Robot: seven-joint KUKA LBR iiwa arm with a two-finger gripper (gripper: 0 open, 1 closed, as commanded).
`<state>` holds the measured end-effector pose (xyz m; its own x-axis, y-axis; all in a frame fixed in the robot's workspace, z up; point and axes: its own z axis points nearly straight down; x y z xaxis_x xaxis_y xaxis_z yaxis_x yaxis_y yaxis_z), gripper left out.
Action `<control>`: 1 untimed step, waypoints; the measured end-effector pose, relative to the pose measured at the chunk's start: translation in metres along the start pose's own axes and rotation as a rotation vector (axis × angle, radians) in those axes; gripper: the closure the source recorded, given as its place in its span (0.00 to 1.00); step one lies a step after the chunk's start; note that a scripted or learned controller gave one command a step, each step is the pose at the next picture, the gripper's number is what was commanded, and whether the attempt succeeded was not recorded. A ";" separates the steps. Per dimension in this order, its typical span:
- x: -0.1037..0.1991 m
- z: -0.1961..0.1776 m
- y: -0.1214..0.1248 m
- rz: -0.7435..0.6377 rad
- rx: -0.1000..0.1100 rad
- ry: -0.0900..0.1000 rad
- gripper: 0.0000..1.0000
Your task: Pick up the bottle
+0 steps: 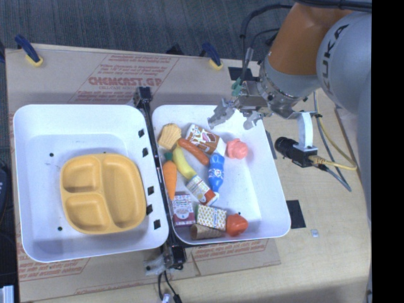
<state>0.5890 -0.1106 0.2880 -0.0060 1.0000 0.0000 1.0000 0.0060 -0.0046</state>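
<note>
Fingers (235, 114) spread open, gripping nothing, poised over the far edge of the right shallow white bin (270, 188). Down among the toy food, small blue plastic bottle (216, 172), lying flat mid-bin, just beside the yellow toy banana (182, 161), below the pink lump (237, 149).

The big grey arm (344, 43) comes in from the right side. It has an orange band (306, 33) near its wrist. The wrist bends down toward the left. At its end, the gripper (235, 115) hangs with its two fingers spread apart and nothing between them.
</note>
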 end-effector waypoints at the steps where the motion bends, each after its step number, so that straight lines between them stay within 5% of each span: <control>1: 0.000 -0.010 0.000 -0.005 0.003 0.000 1.00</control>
<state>0.5893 -0.1102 0.2982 -0.0107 0.9999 0.0002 0.9999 0.0107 -0.0071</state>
